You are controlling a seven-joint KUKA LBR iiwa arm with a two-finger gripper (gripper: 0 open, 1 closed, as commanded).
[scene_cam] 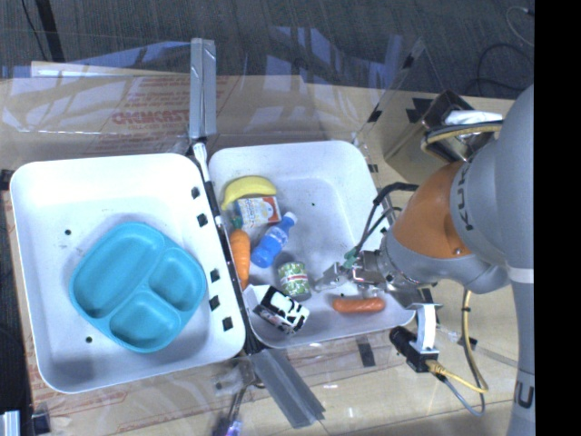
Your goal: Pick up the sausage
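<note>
The sausage [359, 305], reddish-brown and short, lies flat on the floor of the right bin [313, 157] near its front right corner. My gripper [351, 278] hangs just behind and above it, reaching in from the right under the arm's orange band. It is open, with nothing between its fingers, and the sausage lies apart from them.
The right bin also holds a banana [249, 189], a small carton [255, 213], a carrot [240, 255], a blue bottle [273, 240], a green can [294, 279] close to the gripper's left, and a black-and-white toy [281, 311]. A blue divided tray [136, 285] sits in the left bin [54, 189].
</note>
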